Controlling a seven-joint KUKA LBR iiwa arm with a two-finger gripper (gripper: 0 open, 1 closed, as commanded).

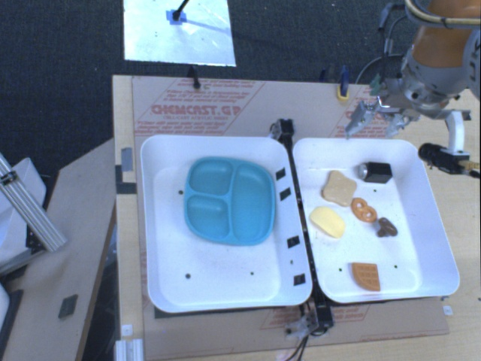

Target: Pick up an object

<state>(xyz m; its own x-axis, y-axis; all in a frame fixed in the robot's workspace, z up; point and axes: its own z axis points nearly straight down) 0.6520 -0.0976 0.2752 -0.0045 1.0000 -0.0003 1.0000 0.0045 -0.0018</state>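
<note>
My gripper (375,122) hangs over the far rim of the right bin (436,224), open, with nothing between its fingers. Inside that bin lie several small things. Nearest the gripper is a black and grey block (376,172). In front of it are a tan bread slice (339,188), an orange pretzel (364,210), a yellow piece (328,222) and a small brown lump (386,228). An orange waffle square (367,276) lies near the front wall.
The left bin (161,277) holds a blue divided plate (229,200). A black divider strip (293,209) runs between the two bins. A shiny square sheet (177,21) lies on the dark floor behind the bench.
</note>
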